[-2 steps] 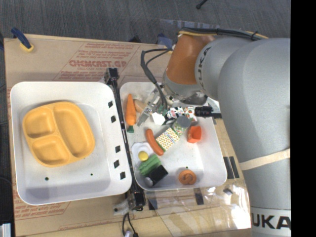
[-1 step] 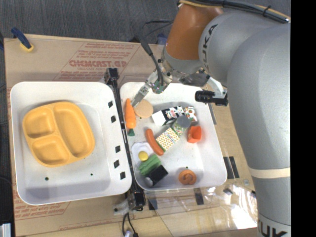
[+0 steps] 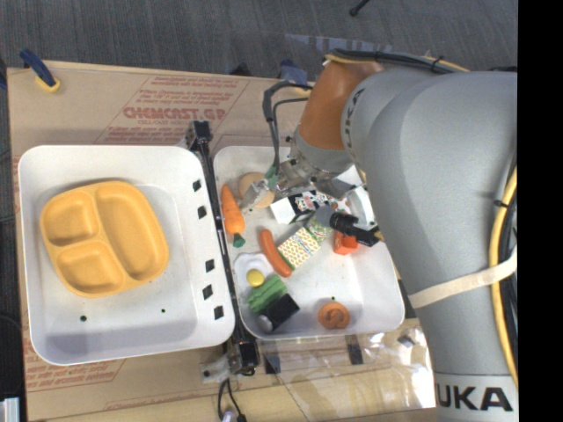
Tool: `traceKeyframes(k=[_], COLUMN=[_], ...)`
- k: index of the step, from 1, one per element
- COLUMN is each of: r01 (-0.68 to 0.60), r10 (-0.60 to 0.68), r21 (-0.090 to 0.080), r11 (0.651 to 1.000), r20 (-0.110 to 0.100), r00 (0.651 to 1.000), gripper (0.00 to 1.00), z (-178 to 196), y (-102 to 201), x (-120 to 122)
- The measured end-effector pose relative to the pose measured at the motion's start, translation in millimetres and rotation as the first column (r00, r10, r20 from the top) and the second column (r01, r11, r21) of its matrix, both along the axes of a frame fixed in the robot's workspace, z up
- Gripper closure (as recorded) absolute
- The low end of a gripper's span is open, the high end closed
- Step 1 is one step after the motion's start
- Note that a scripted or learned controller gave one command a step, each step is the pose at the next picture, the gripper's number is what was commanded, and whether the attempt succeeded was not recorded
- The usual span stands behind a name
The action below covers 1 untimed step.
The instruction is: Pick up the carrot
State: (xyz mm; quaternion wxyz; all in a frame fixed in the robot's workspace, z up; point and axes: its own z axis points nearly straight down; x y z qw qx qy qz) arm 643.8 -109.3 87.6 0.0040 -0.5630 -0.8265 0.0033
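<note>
Camera view: the carrot (image 3: 231,211) lies in the right bin (image 3: 383,293), close along its left wall, long axis running top to bottom, green tip at the lower end. It is free, with nothing on it. The gripper (image 3: 280,183) hangs over the bin's upper part, just right of the carrot's top end and beside a tan round piece (image 3: 252,185). Open or closed: cannot tell, the wrist hides it. The arm (image 3: 422,148) is grey with an orange band and covers the bin's upper right.

Also in the right bin:
- a sausage (image 3: 274,251), tilted, mid-bin
- a patterned card (image 3: 302,244) just right of it, print too small to read
- a yellow bit (image 3: 255,278) above a green piece (image 3: 263,293)
- a black block (image 3: 281,311) touching the green piece
- an orange round thing (image 3: 332,315) near the front wall

The left bin (image 3: 114,332) holds a yellow divided plate (image 3: 104,236).

Writing: the cardboard (image 3: 132,104) under the bins has red print reading "CHEMCAST GP", with the smaller lines unreadable. The arm base at lower right shows "UKA". A blue clamp (image 3: 40,70) sits on the cardboard's top left corner.
</note>
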Motion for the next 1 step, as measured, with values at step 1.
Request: traceKeyframes(k=[1], r01=[-0.014], r10=[0.014], r21=[0.000], r11=[1.000], r20=[0.006], r00=[1.000], gripper=[1.00], z=[14.5], y=[4.3], x=[3.6])
